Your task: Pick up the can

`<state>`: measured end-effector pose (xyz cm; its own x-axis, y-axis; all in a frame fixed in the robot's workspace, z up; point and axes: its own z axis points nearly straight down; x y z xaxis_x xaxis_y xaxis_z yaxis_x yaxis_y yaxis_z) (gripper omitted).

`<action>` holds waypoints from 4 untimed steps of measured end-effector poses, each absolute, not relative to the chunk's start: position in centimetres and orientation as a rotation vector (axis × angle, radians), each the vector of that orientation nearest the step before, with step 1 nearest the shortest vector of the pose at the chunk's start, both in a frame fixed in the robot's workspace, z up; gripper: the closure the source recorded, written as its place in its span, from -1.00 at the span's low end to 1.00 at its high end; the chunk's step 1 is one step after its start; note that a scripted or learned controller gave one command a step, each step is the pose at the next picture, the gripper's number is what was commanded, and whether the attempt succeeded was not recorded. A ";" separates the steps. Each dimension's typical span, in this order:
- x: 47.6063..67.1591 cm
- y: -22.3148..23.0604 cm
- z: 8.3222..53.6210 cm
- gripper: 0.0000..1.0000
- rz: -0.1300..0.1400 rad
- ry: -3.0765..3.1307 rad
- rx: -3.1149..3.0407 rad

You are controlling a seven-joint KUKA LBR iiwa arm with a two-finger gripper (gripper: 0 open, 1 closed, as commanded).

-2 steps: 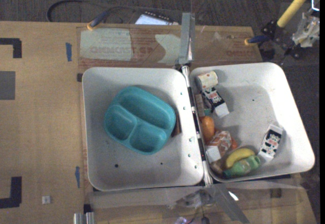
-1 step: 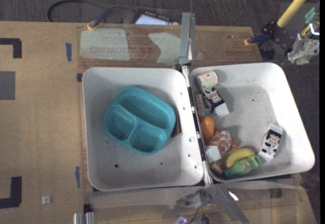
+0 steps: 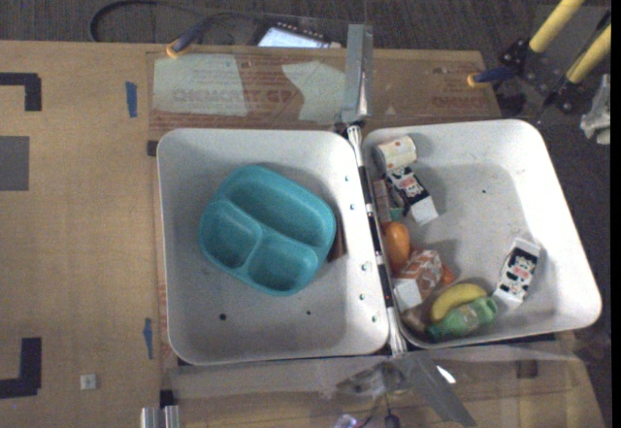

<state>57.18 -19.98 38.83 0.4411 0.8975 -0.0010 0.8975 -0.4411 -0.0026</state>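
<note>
The can point(image 3: 396, 153) is a small pale cylinder with a reddish label. It lies on its side in the far left corner of the right bin point(image 3: 485, 149), close to the wall that divides the two bins. A black-and-white milk carton point(image 3: 411, 195) lies just in front of it, nearly touching it.
Along the right bin's left wall and front sit an orange point(image 3: 396, 244), a wrapped snack point(image 3: 423, 269), a banana point(image 3: 456, 299) and a green bottle point(image 3: 464, 319). A second small carton point(image 3: 519, 273) lies at the front right. The left bin point(image 3: 194, 319) holds a teal divided plate point(image 3: 267, 228).
</note>
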 end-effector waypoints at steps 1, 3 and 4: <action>63.4 -21.5 35.0 1.00 0.001 -1.699 -2.645; 66.7 -19.7 32.7 1.00 0.003 -1.509 -2.754; 65.6 -16.7 34.2 1.00 0.004 -1.593 -2.706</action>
